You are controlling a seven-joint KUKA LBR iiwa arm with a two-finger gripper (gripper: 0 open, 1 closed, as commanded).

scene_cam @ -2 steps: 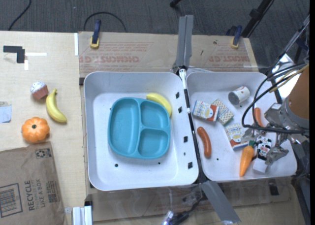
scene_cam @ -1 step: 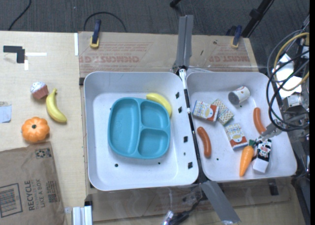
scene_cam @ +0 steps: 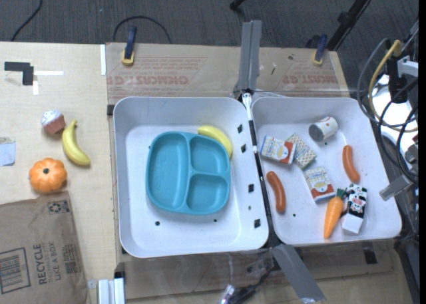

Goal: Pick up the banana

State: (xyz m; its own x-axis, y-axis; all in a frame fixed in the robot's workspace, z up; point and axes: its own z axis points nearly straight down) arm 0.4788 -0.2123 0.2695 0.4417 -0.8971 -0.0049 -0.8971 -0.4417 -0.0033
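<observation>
A yellow banana [scene_cam: 217,138] lies in the left bin [scene_cam: 128,183], against the upper right edge of a blue divided plate [scene_cam: 188,173], close to the wall between the two bins. A second yellow banana [scene_cam: 74,144] lies outside the bins on the wooden bench at the left.
The right bin [scene_cam: 379,229] holds two sausages [scene_cam: 275,191] [scene_cam: 349,162], a carrot [scene_cam: 332,215], several small cartons [scene_cam: 278,150] and a tipped cup [scene_cam: 323,128]. On the left bench lie a cupcake [scene_cam: 52,122], a small pumpkin [scene_cam: 48,175] and a cardboard box [scene_cam: 36,249]. Cables hang at the right.
</observation>
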